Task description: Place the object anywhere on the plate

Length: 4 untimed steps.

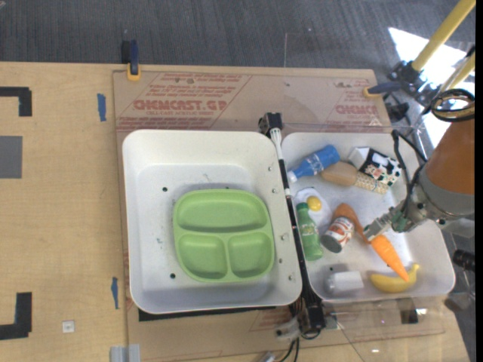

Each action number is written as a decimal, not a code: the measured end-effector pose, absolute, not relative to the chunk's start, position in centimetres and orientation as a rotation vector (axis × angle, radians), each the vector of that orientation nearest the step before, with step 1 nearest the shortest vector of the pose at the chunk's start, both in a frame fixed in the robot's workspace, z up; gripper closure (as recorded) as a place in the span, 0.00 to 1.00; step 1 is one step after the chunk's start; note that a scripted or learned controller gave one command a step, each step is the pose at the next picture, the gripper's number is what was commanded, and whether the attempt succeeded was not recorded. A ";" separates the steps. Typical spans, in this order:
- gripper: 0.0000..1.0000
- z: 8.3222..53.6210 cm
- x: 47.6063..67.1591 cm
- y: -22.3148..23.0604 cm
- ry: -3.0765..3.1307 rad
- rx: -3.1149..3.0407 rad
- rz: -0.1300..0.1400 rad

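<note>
A wooden bench (60,225) seen from above holds two shallow white bins side by side.

The left bin (143,202) contains a light green plate (223,234) with three compartments: one long section across the top and two smaller ones below. Nothing rests on the plate.

The right bin (438,270) holds a scatter of toy foods. Nearest the divider stands a small green bottle (309,232), with a fried egg toy (311,201) just above it, partly tucked behind the bottle's cap. Above those lies a blue bottle (317,161) on its side, touching a tan bread-shaped piece (339,174). To the right of that is a black-and-white patterned carton (375,170), its print too small to read. In the middle lies a small can (337,234) with a red label, leaning against a brown piece (349,214) whose shape is hard to make out. Near the bottom edge is a white block (345,280), and beside it a yellow banana (393,280).

An orange carrot (388,253) lies just above the banana, touching it. The gripper (392,224) sits directly over the carrot's upper end. Its fingers blur into the cables and wrist, so whether they are apart or closed cannot be told. The arm's orange band (459,164) is cut off at the right edge.
</note>
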<state>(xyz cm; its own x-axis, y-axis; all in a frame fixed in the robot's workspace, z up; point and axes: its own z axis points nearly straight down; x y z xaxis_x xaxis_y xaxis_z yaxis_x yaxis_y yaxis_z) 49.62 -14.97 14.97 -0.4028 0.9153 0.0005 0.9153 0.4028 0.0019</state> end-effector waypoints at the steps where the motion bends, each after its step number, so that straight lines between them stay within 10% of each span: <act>1: 1.00 22.8 51.5 -11.0 2.749 1.499 0.006; 2: 1.00 25.6 48.1 -5.4 2.704 1.600 0.004; 4: 1.00 26.7 52.8 5.2 2.760 1.489 0.006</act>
